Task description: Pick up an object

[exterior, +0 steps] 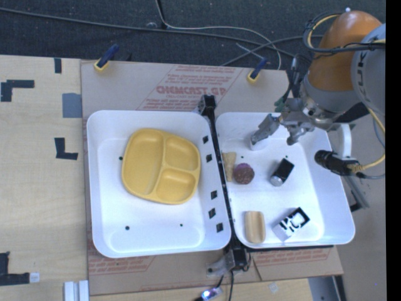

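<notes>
The yellow divided plate looks like smooth, matt plastic. Both shallow white bins seem glossy plastic (faint sheen along the rims). Beneath them lies a matt brown printed cardboard sheet on pale wood-grain bench.

Bench w/ cardboard sheet carrying two white bins, side by side, prob. touching.

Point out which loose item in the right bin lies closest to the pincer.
The small black cylinder, just below the pincer. The purple ball, the tan block and the black-and-white box all lie farther off.
</notes>
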